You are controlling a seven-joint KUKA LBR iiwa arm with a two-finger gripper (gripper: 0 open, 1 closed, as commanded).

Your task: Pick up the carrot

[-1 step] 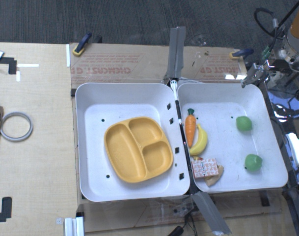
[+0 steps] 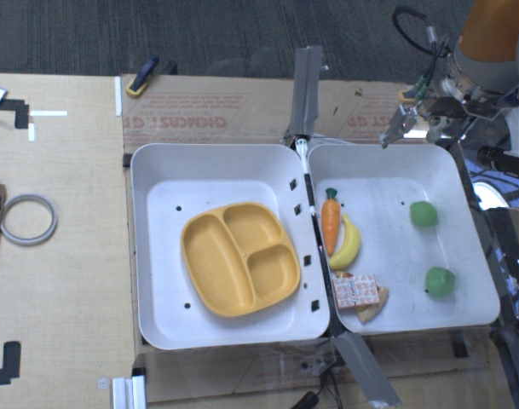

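Item: carrot [image 2: 330, 222]. Orange with a green top, lying lengthwise along the left wall of the right bin [image 2: 387, 318], right of centre in the frame, green end pointing toward the top. Its right flank touches a banana [image 2: 348, 244], which curves round beside and below it.

Other contents of the right bin: a small printed packet [image 2: 355, 291] near the lower left corner with a tan piece under it; two green round items, one [image 2: 423, 214] toward the right wall and one [image 2: 439, 281] lower right, both well apart from the carrot.

Left bin [image 2: 157, 254]: one yellow divided plate [image 2: 240, 258], three compartments, nothing in them.

Gripper [image 2: 406, 119]: in the upper right of the frame, above the top rim of the right bin, well apart from the carrot. Whether it is released or clenched cannot be told from this view; nothing is seen held.

Step in hand, as judged: approach; the grasp is not begun.

Next move, as judged: travel down and left across the bin to a point over the carrot, then descend. The bin wall on one side and the banana on the other leave little room, so closing across the carrot's width risks catching the banana.
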